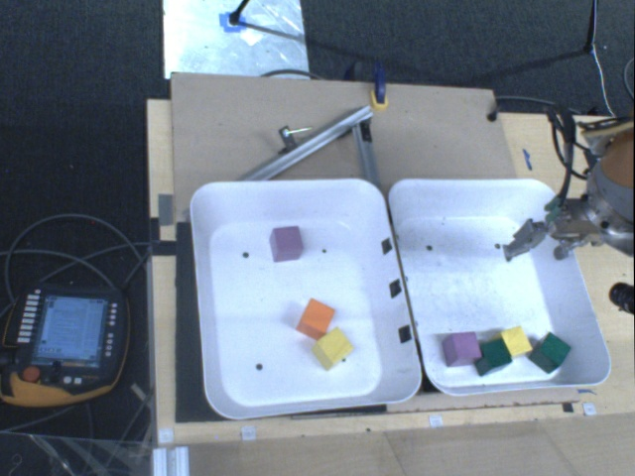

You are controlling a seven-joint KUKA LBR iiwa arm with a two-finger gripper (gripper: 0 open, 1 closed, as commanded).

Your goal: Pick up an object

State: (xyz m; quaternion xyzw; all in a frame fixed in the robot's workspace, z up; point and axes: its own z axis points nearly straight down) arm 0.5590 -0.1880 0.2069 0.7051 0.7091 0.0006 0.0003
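Observation:
The left bin (pixel 213 266) holds a purple cube (pixel 286 243), an orange cube (pixel 316 317) and a yellow cube (pixel 333 348) touching the orange one. Along the front wall of the right bin (pixel 476 191) sit a purple cube (pixel 460 347), a dark green cube (pixel 492 355), a yellow cube (pixel 515 340) and a green cube (pixel 550 351). My gripper (pixel 539 248) hangs over the right bin's right side, well behind that row of cubes. Its fingers (pixel 518 241) stand apart, open, with nothing between them.
A teach pendant (pixel 60 345) with cables lies on the floor at the left. Metal rods (pixel 317 139) lie on the brown board behind the bins. A shiny sheet (pixel 235 23) is at the top. Cables (pixel 566 157) run by the arm at the right.

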